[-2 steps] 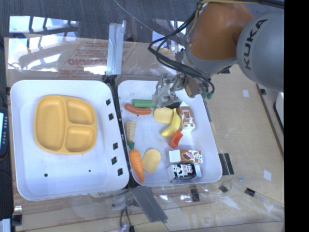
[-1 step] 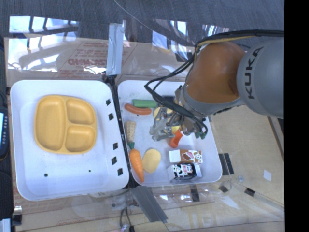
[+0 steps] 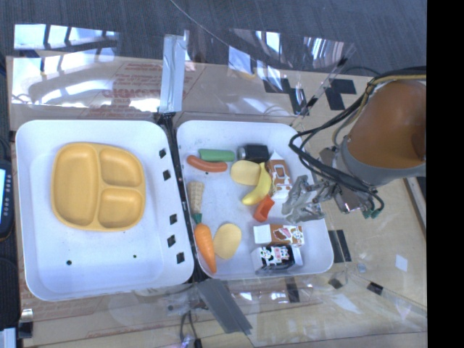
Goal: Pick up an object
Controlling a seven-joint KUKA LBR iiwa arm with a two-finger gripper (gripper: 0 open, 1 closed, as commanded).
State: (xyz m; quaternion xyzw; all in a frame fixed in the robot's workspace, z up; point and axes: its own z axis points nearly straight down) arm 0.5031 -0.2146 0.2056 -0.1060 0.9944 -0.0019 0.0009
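Observation:
The right bin [image 3: 239, 267] holds several toy foods: a yellow banana [image 3: 258, 185], a red sausage [image 3: 207, 164], a green piece [image 3: 217, 154], a black block [image 3: 254, 151], a corn cob [image 3: 196, 196], a carrot [image 3: 205, 246], a pale yellow potato shape [image 3: 228, 239], a small red piece [image 3: 264, 209] and small cartons [image 3: 278, 233] [image 3: 276, 257]. My gripper [image 3: 299, 199] hangs over the bin's right side, just right of the banana and above the cartons. Nothing shows between its fingers.
The left bin [image 3: 43, 267] carries a yellow three-compartment plate [image 3: 98, 185]. A black divider strip [image 3: 177, 194] runs between the bins. Cables trail from the arm's wrist [image 3: 384, 133] at the right.

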